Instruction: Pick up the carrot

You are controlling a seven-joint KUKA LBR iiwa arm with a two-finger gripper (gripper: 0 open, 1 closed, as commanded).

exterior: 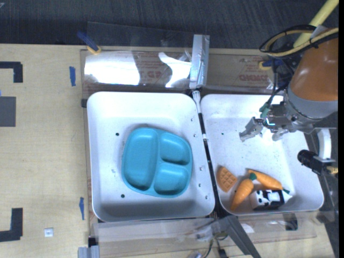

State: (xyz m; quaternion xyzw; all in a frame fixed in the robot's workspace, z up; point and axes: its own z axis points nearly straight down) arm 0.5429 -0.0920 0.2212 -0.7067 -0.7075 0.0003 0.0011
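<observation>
A: Hovering over the upper part of the right bin point(301, 190), the end effector point(264, 129) sits at the right of the frame with its two fingers spread apart and nothing between them.

B: And the carrot?

A: Two orange carrots lie near the bottom of that bin. One carrot point(242, 193) is tilted, lower centre of the bin, just beside a waffle-patterned toy point(226, 178) on its left. The other carrot point(265, 179) lies slantwise to its right, touching or nearly touching a black-and-white toy point(267, 198) below it. They look bunched at the bottom edge, likely because loose toys slide toward the rim.

B: So the end effector is well apart from them?

A: Yes, bare white bin floor separates them. I'd judge the approach has not yet reached the target; the open fingers suit a descent still to come.

B: What about the left bin?

A: The left bin point(102, 144) holds a blue divided plate point(157, 161), flat in its middle, well away from the work. The wooden surface point(37, 144) extends to the left of the frame.

B: Risks?

A: Crowding. Closing on either carrot could catch a neighbouring toy too.
</observation>
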